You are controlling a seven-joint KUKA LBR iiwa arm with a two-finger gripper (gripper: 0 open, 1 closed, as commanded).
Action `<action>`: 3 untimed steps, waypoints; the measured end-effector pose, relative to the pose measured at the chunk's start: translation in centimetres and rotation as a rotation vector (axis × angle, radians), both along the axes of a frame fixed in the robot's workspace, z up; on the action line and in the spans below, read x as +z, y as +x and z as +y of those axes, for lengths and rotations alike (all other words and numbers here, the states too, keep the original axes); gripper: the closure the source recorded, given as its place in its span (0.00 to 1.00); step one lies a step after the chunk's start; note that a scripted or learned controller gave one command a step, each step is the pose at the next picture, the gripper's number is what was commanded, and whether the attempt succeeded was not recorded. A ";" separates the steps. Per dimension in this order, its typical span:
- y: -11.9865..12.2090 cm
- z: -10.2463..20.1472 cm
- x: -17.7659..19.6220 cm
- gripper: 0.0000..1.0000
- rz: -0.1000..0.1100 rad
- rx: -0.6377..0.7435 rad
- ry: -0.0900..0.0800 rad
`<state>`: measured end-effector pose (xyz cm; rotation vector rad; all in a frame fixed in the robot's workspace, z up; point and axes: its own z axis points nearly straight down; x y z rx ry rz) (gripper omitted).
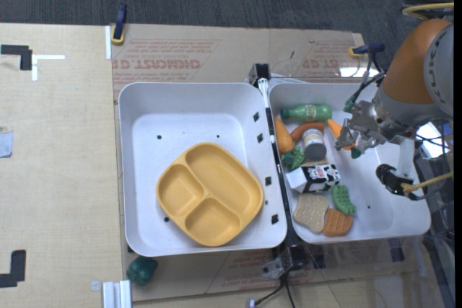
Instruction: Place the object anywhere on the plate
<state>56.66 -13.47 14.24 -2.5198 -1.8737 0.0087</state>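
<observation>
**Plate in the left bin, arm over the right**

A yellow divided plate (209, 193) lies in the left bin (144, 112), tilted toward its lower half, with nothing on it. The right bin (382, 223) holds the toy food in a cluster along its left side: a green bottle (307, 112), a carrot (283, 135), a small can (314, 149), a milk carton (317, 177), a slice of bread (311, 211). The gripper (354, 137) hangs just right of them; I cannot tell how far its jaws stand apart or whether they hold anything.
</observation>
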 end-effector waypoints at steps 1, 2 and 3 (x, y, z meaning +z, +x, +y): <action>-4.2 0.1 7.5 1.00 -0.003 -0.010 0.000; -5.3 -1.1 8.7 1.00 -0.004 0.125 0.001; -5.2 -3.6 8.9 1.00 -0.004 0.236 0.000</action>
